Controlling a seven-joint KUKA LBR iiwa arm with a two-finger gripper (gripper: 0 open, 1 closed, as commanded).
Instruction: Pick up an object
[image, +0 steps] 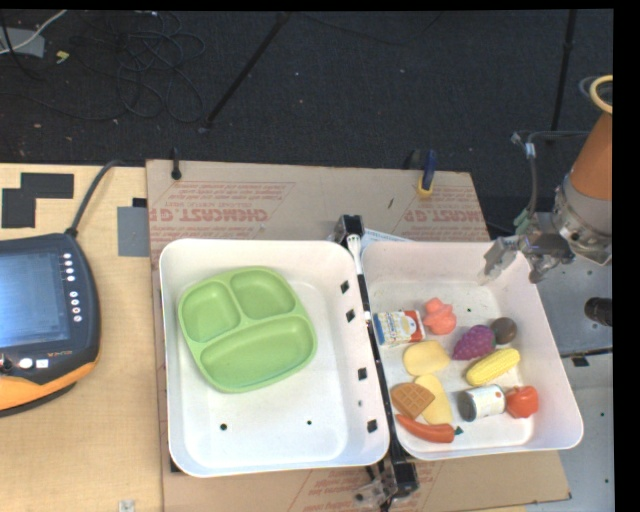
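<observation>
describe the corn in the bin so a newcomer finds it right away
Look in the right white bin, among the toy food piled toward its near half. The corn lies tilted just below the purple grapes and above the small can. It is the only yellow cob with ridged kernels.

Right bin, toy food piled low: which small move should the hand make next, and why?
Probably travel toward the pile, then descend. The hand hovers at the right bin's upper right corner holding nothing, while the brown ball and purple grapes lie nearest.
</observation>
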